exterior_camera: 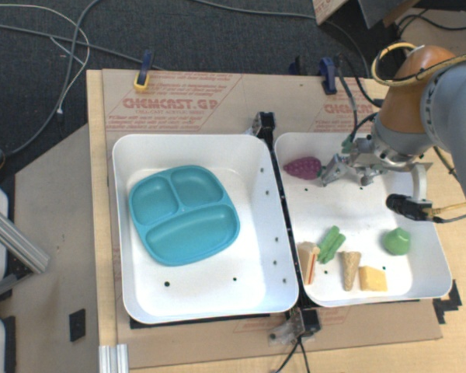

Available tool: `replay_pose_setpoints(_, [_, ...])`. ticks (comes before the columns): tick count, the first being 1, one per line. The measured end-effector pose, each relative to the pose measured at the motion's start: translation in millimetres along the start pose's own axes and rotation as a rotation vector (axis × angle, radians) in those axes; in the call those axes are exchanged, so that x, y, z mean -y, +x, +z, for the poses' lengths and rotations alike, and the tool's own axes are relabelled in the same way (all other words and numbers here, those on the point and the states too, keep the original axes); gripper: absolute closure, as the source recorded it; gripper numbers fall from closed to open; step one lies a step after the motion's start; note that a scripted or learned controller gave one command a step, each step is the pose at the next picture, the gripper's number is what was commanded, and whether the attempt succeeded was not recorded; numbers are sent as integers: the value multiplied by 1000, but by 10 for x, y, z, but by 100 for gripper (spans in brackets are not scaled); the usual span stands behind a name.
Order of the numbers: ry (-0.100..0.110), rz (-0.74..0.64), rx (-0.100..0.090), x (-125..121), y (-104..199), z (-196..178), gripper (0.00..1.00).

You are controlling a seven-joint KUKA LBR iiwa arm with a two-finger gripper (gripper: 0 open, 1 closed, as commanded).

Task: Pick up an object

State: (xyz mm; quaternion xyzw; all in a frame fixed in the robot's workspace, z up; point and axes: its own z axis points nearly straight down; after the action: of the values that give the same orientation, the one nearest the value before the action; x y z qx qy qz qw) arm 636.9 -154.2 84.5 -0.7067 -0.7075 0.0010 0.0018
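Note:
My gripper [346,176] hangs over the back of the right bin [427,208], its two fingers spread open with bare bin floor between them. A purple bunch of grapes [303,166] lies just left of the left finger, apart from it. Along the bin's front lie a sandwich wedge [307,261], a green pod [331,243], a tan cone [349,269], a yellow cheese block [373,278] and a round green piece [397,241].
The left bin [248,278] holds a teal divided plate [185,213]. A black clip [264,123] sits at the back where the two bins meet. The grey arm with its orange band [408,92] enters from the upper right.

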Motion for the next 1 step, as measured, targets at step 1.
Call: replay_pose_setpoints(1, [-5, -1, 1, -14, 1, -127, 100])
